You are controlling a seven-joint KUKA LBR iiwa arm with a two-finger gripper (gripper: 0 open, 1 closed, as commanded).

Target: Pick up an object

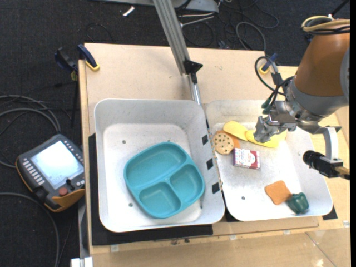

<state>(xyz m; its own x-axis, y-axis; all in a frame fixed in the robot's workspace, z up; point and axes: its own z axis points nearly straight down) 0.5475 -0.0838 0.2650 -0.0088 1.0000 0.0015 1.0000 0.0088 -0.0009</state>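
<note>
From the camera above the bench (139, 71), I am hanging my fingers (266, 132) low over the yellow banana (245, 133) in the right bin (317, 196) — I cannot tell if they are wide or narrow. I am judging this as the approach step, nothing lifted yet. Nearby are lying a cookie (224, 143), a small red box (246, 158), an orange piece (277, 192) and a green piece (298, 202). The left bin (111, 121) is carrying a teal tray (163, 179). Next I am needing to close on the banana — squarely.
</note>
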